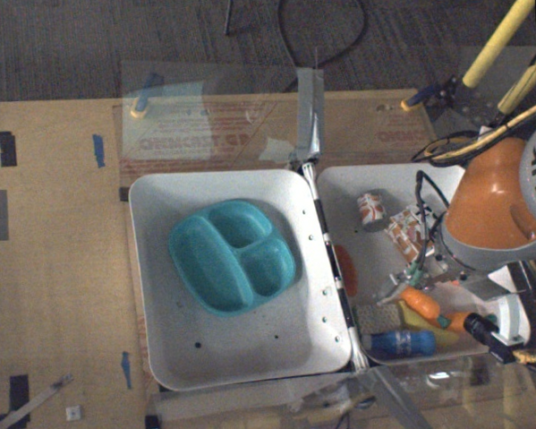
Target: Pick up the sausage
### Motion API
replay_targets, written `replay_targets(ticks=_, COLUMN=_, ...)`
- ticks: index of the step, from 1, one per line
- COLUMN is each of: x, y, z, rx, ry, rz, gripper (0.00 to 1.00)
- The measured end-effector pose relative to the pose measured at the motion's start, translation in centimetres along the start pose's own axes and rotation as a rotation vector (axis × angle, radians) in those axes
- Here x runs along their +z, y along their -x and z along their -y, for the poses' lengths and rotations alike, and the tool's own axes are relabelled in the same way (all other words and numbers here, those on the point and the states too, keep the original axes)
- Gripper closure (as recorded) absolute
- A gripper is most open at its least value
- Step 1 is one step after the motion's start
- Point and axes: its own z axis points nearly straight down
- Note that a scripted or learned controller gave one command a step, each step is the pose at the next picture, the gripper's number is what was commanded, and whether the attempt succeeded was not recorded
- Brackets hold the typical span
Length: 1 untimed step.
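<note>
From up here I cannot tell whether the jaws are spread or pressed together; they hang under the arm's orange band (491, 202), low over the middle of the right bin (338, 192), and I see nothing between them. I read this as the approach step, with no grasp made yet.

Just beside the jaws lie a striped packet (403, 231) and, a little nearer the front, an orange piece (422, 303) resting against a yellow one. A small can (371, 208) stands towards the back. A blue bottle (400, 343) lies along the front wall, with a grey sponge (379, 318) touching it.

What I take to be the sausage (344, 268) is the reddish oblong lying lengthwise against that bin's left wall, apart from the rest of the clutter. The next move calls for shifting the jaws left towards that wall, turning them across the sausage, and coming down with room left on the wall side.

The left bin (167, 349) holds a teal divided plate (232, 254), its compartments bare.
</note>
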Motion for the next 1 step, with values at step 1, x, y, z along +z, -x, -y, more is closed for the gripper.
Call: replay_targets(ticks=1, x=2.25, y=0.52, z=-4.39, rx=0.348, ry=0.003, rz=0.002, gripper=0.00)
